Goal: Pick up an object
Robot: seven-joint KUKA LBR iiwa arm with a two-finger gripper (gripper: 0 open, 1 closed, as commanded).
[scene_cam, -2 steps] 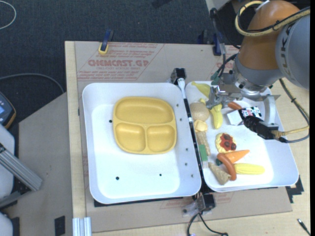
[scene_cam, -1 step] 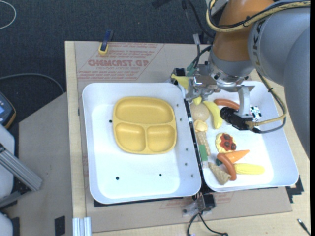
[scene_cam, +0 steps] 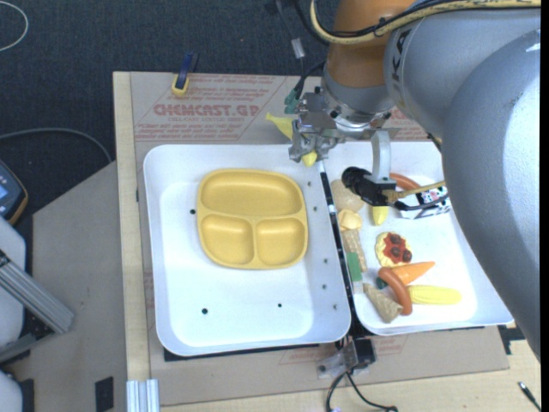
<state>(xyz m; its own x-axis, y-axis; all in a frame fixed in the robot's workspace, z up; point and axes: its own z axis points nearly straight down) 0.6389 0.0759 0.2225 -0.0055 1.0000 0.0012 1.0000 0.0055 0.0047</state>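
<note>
My gripper (scene_cam: 304, 151) hangs over the far end of the ridge between the two bins. A yellow pointed piece (scene_cam: 278, 124) sticks out to its left, and a small yellow bit (scene_cam: 311, 158) shows just under its tip; whether these are one thing held in it is unclear. The right bin (scene_cam: 480, 303) holds toy food: an orange carrot (scene_cam: 408, 272), a yellow corn cob (scene_cam: 436, 295), a round tart with red topping (scene_cam: 393, 247), a beige bread piece (scene_cam: 347, 200) and an orange sausage (scene_cam: 405, 180).
A yellow divided tray (scene_cam: 253, 215) lies in the left bin (scene_cam: 171, 273). A green stick (scene_cam: 354, 265) and a tan cracker (scene_cam: 378, 303) lie along the right bin's left side. A white, black and red item (scene_cam: 426, 200) sits at the back right. The big grey arm covers the upper right.
</note>
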